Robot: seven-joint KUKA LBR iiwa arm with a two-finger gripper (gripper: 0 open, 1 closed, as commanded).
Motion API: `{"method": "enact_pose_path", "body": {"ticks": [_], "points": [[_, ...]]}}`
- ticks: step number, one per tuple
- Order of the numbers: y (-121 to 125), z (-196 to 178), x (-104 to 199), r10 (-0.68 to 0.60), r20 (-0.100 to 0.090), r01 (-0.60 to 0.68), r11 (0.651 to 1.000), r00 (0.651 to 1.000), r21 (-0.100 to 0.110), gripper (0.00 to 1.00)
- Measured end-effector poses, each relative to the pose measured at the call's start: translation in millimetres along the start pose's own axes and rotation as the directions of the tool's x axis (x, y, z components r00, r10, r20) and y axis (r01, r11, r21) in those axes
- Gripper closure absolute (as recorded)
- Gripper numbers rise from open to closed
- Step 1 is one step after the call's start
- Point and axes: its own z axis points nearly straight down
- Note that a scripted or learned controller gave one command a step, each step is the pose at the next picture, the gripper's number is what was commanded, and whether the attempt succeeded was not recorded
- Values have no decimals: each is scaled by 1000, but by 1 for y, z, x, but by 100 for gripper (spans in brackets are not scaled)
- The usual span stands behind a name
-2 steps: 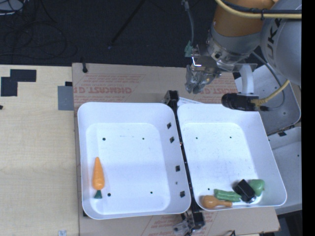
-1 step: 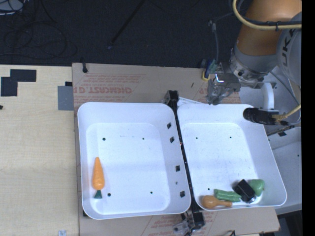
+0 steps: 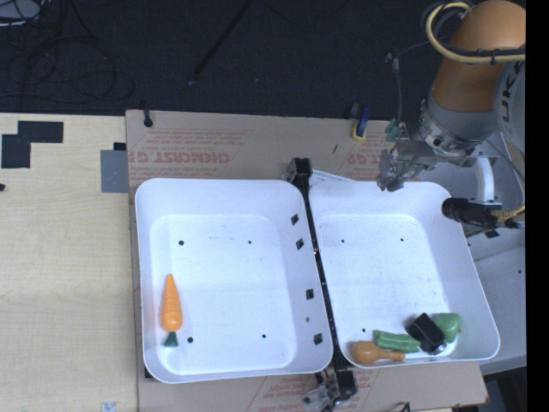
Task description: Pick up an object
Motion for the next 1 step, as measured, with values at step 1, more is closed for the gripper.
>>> {"method": "enact_pose_path", "body": {"ticks": [1], "points": [[1,-58,70,-11,-3,11,1000,1000,-10,100]]}}
